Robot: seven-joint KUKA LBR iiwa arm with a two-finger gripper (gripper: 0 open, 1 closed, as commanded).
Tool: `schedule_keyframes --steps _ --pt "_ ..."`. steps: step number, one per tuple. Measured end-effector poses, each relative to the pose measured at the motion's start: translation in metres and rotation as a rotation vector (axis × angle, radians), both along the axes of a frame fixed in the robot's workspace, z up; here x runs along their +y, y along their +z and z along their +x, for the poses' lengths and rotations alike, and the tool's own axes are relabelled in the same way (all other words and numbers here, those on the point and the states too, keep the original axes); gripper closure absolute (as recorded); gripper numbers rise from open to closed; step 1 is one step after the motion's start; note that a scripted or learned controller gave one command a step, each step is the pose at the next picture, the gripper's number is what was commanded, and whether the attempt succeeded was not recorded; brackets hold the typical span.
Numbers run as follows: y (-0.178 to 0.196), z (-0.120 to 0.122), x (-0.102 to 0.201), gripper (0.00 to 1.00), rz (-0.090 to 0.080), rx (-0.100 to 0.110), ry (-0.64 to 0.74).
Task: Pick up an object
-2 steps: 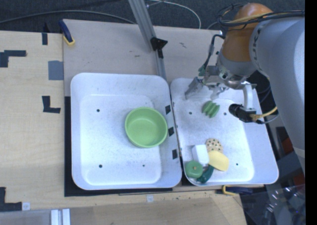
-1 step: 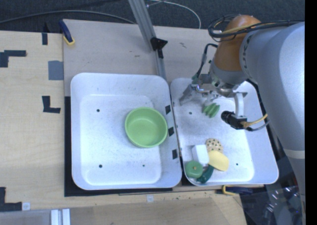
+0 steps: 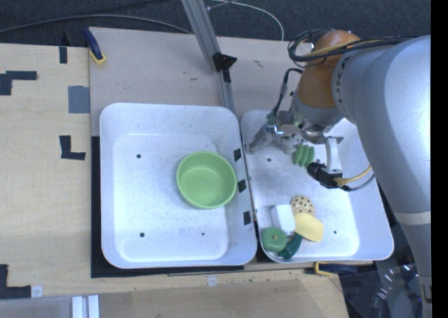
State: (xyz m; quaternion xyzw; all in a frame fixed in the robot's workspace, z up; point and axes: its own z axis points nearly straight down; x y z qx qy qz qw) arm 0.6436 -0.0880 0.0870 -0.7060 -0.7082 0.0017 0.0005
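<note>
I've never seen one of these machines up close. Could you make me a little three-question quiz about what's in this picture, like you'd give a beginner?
1. True or false: the green bowl sits in the same white bin as the yellow object.
2. Multiple choice: the gripper hovers over which part of the right bin? A) its far end, B) its near end among the small items, C) outside the bin.
3. Fill in: the small items, including a speckled round piece and a white block, are clustered at the right bin's ____ end.

Key: 1. False; the bowl is in the left bin. 2. A. 3. Near.
</note>
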Motion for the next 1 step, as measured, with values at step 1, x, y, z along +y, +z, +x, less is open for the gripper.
schedule_keyframes --steps 1 --pt "0.0110 0.0003 0.0010 1.00 0.001 0.000 0.001"
